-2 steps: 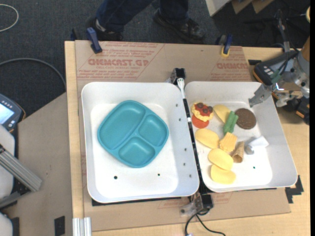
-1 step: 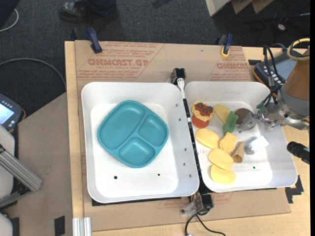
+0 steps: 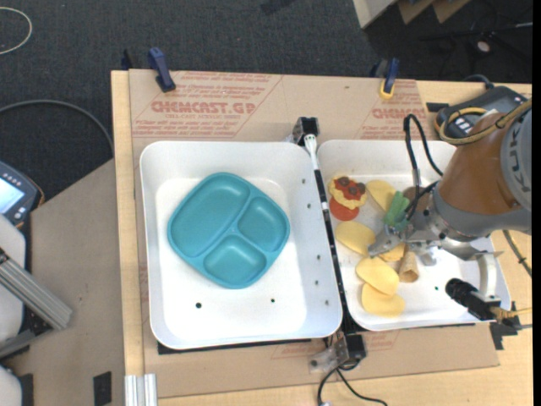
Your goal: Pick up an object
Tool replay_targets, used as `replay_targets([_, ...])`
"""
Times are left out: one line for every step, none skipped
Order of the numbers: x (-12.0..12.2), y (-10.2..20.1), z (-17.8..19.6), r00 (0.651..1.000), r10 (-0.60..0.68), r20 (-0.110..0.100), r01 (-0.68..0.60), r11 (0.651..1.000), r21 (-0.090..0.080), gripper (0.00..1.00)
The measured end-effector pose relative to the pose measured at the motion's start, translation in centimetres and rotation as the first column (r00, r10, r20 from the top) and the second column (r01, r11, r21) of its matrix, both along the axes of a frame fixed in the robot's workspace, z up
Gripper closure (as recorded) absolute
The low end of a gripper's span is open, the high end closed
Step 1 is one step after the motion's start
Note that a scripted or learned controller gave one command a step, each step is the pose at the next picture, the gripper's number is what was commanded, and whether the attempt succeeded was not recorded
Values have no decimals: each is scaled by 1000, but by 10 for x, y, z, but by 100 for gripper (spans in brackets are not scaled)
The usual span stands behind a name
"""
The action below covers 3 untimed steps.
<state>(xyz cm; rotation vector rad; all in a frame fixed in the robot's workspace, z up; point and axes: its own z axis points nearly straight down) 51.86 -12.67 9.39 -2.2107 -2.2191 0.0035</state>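
- The counter (image 3: 254, 91) bears two bins; the left bin (image 3: 161, 311) carries a blue sectioned plate (image 3: 228, 229).
- The right bin (image 3: 355, 311) has the loose pieces — yellow pieces (image 3: 378, 276), a red-and-yellow toy (image 3: 347, 196), a green piece (image 3: 396, 210).
- The pincer (image 3: 404, 245) sits low among them, just beside a tan cone (image 3: 409, 266); whether it is open or closed I cannot tell.
- Judgement: settle squarely over one piece — not two — before lifting.

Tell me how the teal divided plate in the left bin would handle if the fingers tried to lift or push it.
The teal plate looks like rigid moulded plastic, so probably stiff and light. It lies flat and broad on the left bin, so it should slide rather than tip or roll. Its low, smooth rim may be hard to pinch and slippery.
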Motion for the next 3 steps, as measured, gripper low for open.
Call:
replay_targets([-39, 19, -8, 1000, -5, 12, 5, 1000, -3, 0])
replay_targets([-39, 31, -9, 1000, -3, 7, 3, 1000, -3, 0])
replay_targets([-39, 30, 1, 1000, -5, 11, 5, 1000, -5, 100])
